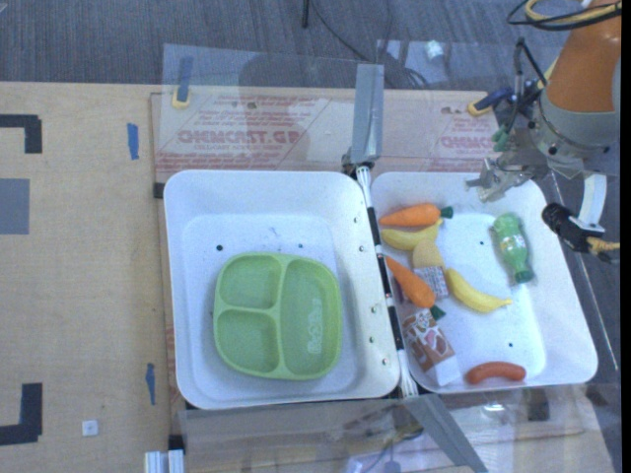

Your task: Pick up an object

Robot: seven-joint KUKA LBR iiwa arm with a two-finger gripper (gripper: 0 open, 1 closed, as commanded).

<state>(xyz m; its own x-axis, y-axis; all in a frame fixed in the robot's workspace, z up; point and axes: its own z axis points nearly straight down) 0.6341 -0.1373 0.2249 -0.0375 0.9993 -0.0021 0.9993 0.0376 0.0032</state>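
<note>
Gripper (501,175) is seen at the far edge of the right bin (567,348); nothing is visible between its fingers, and whether they are parted cannot be told. Green bottle (511,247) is located just beside it, near the bin's right edge. Two carrots, bananas and a sausage (496,371) are noted in the same bin. A green divided plate (279,315) is recorded in the left bin (187,205).

right white bin (567,338) | two orange plastic carrots: one flat at far left (410,214), one slanting along left wall (410,282) | yellow plastic banana (473,295) mid-bin, lying flat | green plastic bottle (511,246) on its side, right | red sausage (495,371) near front | brown-white snack packet (431,344) front left
</note>
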